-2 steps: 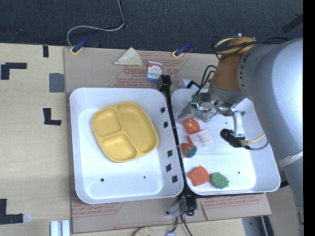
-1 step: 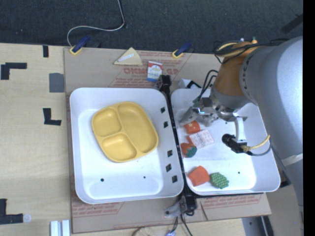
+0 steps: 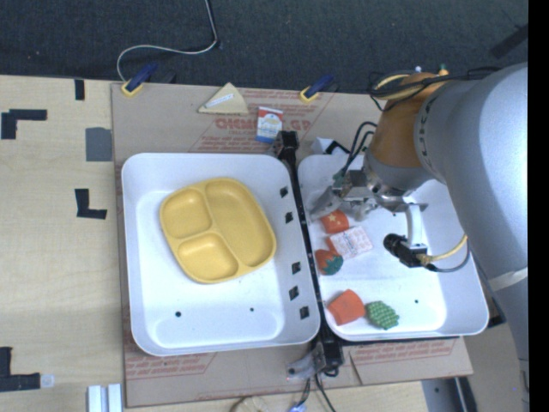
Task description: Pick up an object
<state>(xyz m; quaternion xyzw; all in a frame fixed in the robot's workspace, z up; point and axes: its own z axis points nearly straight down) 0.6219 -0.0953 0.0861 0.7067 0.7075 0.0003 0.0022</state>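
Two bins: left bin (image 3: 141, 316) and right bin (image 3: 446, 312) sit side by side on the surface, sharing a central divider (image 3: 296, 230).
Landmark: the divider is used below as the reference for every position.
Left bin contents: one yellow sectioned plate (image 3: 219, 228), well left of the divider; not a sensible target for a two-finger grasp.
Right bin contents: a small orange piece (image 3: 335, 222) just right of the divider; a white packet with red print (image 3: 352, 244) beside it, further from the divider; a small orange-and-teal item (image 3: 328, 262) below those, close to the divider; an orange block (image 3: 346, 307) and a green textured piece (image 3: 383, 315) lower down, near the bin's front wall.
Gripper (image 3: 343, 197): low over the upper part of the right bin, just right of the divider, directly above the small orange piece and the packet.
Jaws: cannot tell whether they are released or clenched; the wrist hides them. Nothing is seen between them.
Step in hand, as judged: descent onto the cluster nearest the divider.
Recommendation: centre on one item only, preferably the small orange piece, since the packet lies flat and touching-close and may be pinched along with it.
Risk: the divider is near; a finger could strike it on closing.
Alternative: the orange block stands apart from its neighbours and looks easier to grasp.
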